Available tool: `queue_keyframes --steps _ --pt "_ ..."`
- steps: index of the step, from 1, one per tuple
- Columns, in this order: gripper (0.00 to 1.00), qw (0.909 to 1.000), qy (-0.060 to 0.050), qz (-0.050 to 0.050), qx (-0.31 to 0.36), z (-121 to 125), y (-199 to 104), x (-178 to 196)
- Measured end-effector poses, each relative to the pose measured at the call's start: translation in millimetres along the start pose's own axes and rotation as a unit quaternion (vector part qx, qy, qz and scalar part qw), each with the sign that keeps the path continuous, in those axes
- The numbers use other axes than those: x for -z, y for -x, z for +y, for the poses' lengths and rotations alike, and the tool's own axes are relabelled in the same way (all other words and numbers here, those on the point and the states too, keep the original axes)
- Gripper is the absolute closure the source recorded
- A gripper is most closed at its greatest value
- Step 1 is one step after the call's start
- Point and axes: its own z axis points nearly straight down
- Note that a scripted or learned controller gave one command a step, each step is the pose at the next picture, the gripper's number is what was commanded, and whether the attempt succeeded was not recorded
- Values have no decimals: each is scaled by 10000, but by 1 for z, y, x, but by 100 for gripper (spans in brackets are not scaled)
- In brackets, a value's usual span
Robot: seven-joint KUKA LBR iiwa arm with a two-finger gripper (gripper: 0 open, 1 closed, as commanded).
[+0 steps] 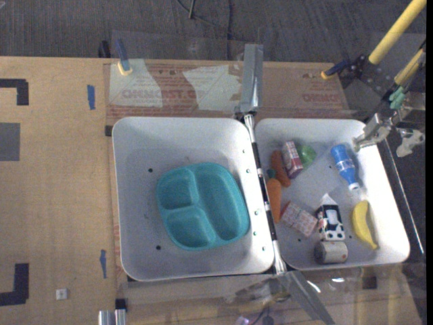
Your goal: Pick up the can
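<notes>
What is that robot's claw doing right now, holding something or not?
Claw: over the right white bin's upper right rim, nothing seen in it; open or closed cannot be told.

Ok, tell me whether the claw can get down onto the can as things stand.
Probably yes. The can lies on its side near the front edge of the right bin, open from above. A small black-and-white item sits close behind it and the banana lies to one side, so the claw has little room.
</notes>
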Motion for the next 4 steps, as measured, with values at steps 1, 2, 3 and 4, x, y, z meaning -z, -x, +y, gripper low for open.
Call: queue_keyframes --steps 1,2,3,4 --pt "0 9996 -9 7 277 -22 -57 -163" --pt "0 9984 -6 7 568 -12 -22 -234" --pt "0 10000 2 1 59 77 -31 -216" --pt "0 10000 78 0 -24 76 -23 -280"
